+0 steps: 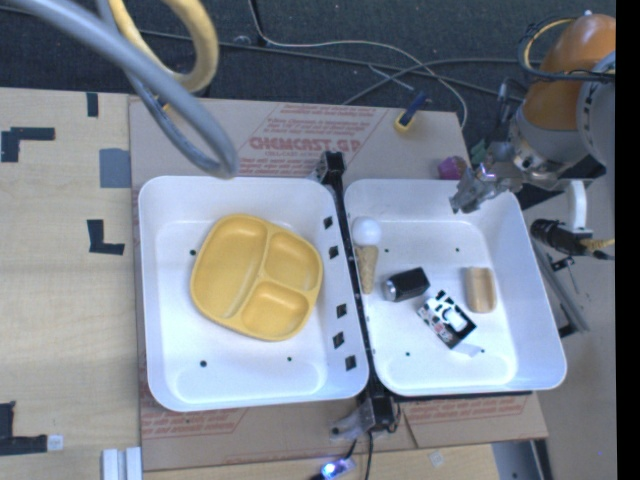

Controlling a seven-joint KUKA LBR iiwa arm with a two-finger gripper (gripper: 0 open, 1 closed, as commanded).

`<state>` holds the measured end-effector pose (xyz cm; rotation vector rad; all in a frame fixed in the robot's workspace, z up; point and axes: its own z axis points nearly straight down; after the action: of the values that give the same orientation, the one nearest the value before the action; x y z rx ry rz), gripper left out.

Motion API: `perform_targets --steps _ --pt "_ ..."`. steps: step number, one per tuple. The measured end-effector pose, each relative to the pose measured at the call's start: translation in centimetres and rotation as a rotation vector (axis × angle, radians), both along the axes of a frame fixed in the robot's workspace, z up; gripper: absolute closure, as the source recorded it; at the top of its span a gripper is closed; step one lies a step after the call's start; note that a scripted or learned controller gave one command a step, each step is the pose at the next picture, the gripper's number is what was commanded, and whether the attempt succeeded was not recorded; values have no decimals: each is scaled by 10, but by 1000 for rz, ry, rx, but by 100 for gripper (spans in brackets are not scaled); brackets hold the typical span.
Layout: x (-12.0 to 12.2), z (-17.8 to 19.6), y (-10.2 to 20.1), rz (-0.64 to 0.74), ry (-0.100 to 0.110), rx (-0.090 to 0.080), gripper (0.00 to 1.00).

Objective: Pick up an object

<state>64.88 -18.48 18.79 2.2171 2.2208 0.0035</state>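
At the near edge of the counter [60, 298], two shallow white bins are sitting side by side on a cardboard sheet [300, 133]. The left bin [165, 368] is carrying a yellow divided plate [256, 276], lying flat near its middle. Across the divider, the right bin [530, 358] is holding the likely targets: a toy ice-cream cone [367, 253] tight against the left wall, a dark cylinder [405, 285] just beside it, a black-and-white block [447, 319] lying tilted near the middle, and a tan oblong piece [480, 289] further right.

The arm's hand [470, 196] is hovering over the right bin's far rim, apart from every item; at this size and blur, whether it is spread or pressed together cannot be told.

The risks are looking plain. The hand is sitting close to the bin wall and could be catching the rim on descent. The cone is crowding the divider, leaving little room on that side. The cylinder is looking smooth and round and may be rolling away under a closing grip, while the neighbouring block could be getting nudged.
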Motion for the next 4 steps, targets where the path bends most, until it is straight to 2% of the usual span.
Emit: perform_targets --steps 1,4 --pt "3 43 -2 0 0 0 100" --pt "-62 47 168 4 8 2 100"
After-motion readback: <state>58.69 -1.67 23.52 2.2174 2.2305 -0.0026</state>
